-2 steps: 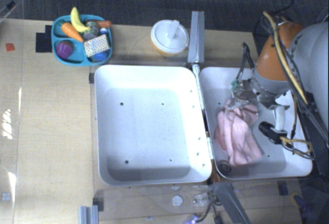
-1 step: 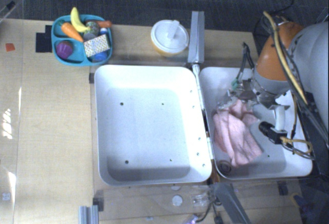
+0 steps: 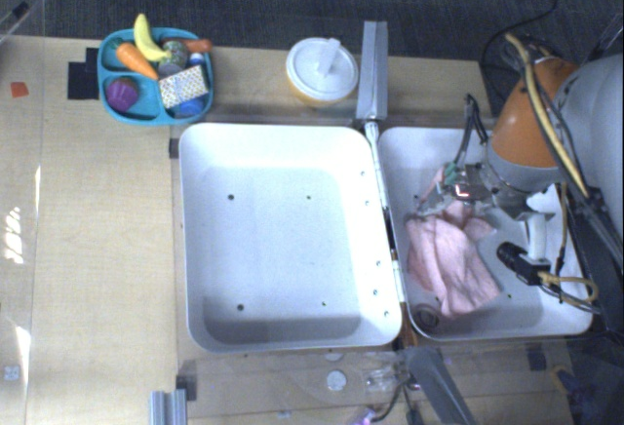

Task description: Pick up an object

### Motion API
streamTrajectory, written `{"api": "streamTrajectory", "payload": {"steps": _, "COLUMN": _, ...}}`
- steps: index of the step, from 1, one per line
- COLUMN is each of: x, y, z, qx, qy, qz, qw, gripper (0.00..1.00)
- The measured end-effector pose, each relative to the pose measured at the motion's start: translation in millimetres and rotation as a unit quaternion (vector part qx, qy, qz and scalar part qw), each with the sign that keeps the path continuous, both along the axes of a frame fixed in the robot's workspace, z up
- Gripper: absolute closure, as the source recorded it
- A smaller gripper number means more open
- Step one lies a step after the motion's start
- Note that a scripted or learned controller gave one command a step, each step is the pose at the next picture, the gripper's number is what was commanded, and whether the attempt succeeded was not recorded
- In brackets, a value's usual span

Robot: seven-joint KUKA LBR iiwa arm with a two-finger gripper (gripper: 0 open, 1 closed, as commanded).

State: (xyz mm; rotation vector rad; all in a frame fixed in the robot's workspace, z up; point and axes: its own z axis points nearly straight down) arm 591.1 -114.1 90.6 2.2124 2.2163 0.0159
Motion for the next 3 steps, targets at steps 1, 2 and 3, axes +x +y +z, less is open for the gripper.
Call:
{"api": "streamTrajectory", "payload": {"steps": 1, "x": -15, "y": 29, "z": 17, "qx": 0.0013, "qy": 0.006, "qz": -0.127, "qw": 0.9918, "gripper": 0.00}}
{"api": "streamTrajectory", "payload": {"steps": 2, "x": 4, "y": 27, "z": 0, "qx": 0.0000, "qy": 0.001, "qz": -0.060, "qw": 0.9982, "gripper": 0.00}}
{"api": "streamTrajectory", "payload": {"steps": 3, "x": 6, "y": 28, "z": 12, "qx": -0.0003, "qy": -0.003, "qz": -0.058, "qw": 0.9983, "gripper": 1.00}}
